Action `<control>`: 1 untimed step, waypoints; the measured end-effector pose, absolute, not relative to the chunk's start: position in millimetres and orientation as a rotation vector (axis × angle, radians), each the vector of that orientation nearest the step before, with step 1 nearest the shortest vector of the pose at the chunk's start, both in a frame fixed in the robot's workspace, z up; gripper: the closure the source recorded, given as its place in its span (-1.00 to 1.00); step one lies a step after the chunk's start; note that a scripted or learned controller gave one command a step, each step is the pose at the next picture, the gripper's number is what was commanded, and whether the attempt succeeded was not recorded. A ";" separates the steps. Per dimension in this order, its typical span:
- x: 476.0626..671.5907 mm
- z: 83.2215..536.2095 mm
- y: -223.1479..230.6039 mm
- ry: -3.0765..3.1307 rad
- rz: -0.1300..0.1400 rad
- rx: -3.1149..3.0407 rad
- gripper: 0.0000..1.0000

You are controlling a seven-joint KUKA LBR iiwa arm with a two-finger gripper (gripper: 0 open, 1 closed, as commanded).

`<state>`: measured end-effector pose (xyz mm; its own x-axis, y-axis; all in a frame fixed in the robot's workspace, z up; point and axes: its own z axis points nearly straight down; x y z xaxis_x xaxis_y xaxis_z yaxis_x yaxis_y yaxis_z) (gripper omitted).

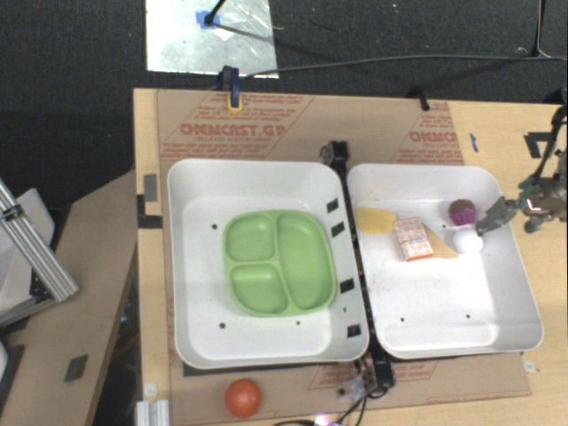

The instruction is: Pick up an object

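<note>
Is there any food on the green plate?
No, empty. The green plate in the left bin shows three bare compartments, with nothing lying in any.

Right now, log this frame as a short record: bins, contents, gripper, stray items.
left bin: green divided plate
right bin: purple ball, white ball, pink patterned box, yellow flat piece
gripper: at the right bin's right edge, beside the two balls, nothing seen between its fingers
outside bins: orange ball on the bench, in front of the left bin
</note>
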<state>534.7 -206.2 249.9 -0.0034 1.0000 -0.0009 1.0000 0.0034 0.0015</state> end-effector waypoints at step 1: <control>535.3 190.1 -198.5 2.225 -0.001 2.221 -1.00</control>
<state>535.3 -198.5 190.1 -0.0021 1.0000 0.0010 1.0000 0.0021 -0.0022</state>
